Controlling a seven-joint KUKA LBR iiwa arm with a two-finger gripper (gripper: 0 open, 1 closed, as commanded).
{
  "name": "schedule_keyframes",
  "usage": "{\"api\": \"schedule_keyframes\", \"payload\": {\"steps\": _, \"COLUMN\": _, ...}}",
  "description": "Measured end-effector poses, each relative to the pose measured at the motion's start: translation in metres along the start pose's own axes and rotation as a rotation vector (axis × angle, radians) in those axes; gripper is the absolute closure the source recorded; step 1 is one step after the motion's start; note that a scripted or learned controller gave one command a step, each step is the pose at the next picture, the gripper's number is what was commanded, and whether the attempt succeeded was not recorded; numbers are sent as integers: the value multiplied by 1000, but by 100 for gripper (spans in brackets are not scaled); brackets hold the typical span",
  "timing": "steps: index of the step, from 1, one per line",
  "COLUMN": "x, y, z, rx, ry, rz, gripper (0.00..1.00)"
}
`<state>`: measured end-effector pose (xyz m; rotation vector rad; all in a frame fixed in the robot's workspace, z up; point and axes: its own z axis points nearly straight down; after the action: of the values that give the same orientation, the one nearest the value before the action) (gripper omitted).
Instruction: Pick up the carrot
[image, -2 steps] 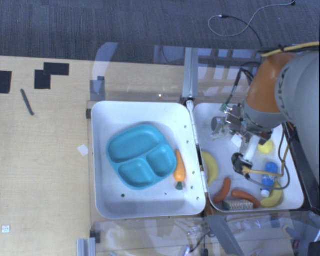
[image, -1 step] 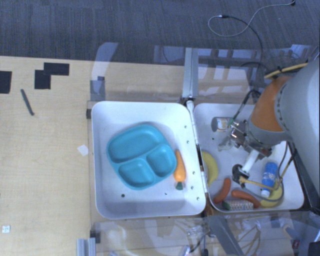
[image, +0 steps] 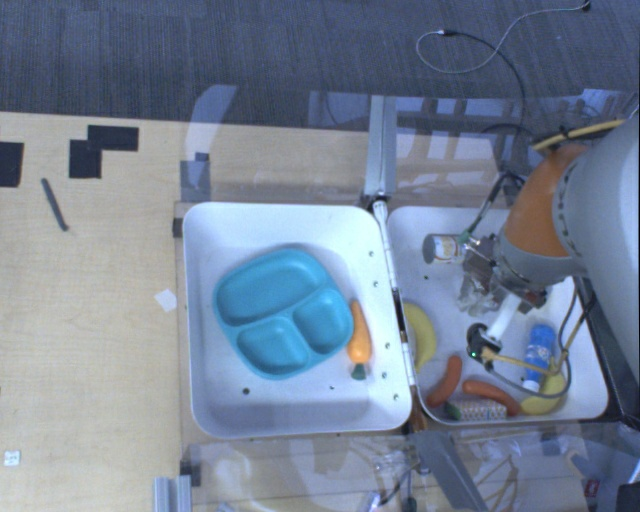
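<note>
From the camera above the desk (image: 90, 330), my grey arm (image: 600, 190) comes in from the right, its orange band (image: 535, 215) over the far right part of the right bin (image: 440, 295). My jaws hang over the middle of that bin, and from this slant I cannot tell whether they are open or closed; nothing is visibly held in them.

The carrot (image: 358, 335) is in the other bin, the left bin (image: 280, 420). It lies lengthwise just beside the right edge of a blue divided plate (image: 280, 315), in the strip between that plate and the bin's right wall, with its green end toward the near side. The wall where the two bins meet lies between it and my jaws.

In the right bin a banana (image: 422, 335) lies along the left wall. Two reddish sausages (image: 445, 380) (image: 490, 392) lie toward the near edge. A small blue bottle (image: 541, 345) is at the right side, with a yellow thing (image: 540, 405) just nearer than it.

Out on the bare desk, far left, are black patches (image: 95, 150) and a thin dark stick (image: 54, 204).
</note>
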<state>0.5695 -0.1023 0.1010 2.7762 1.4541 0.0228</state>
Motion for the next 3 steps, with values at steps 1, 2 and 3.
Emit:
{"api": "schedule_keyframes", "payload": {"steps": 1, "x": -35, "y": -69, "z": 9, "rx": -3, "ry": 1, "rz": 406, "gripper": 100}}
{"api": "schedule_keyframes", "payload": {"steps": 2, "x": -40, "y": -68, "z": 9, "rx": 0, "ry": -4, "rz": 93, "gripper": 100}}
{"api": "schedule_keyframes", "payload": {"steps": 3, "x": -33, "y": -73, "z": 9, "rx": -7, "ry": -5, "rz": 167, "gripper": 100}}
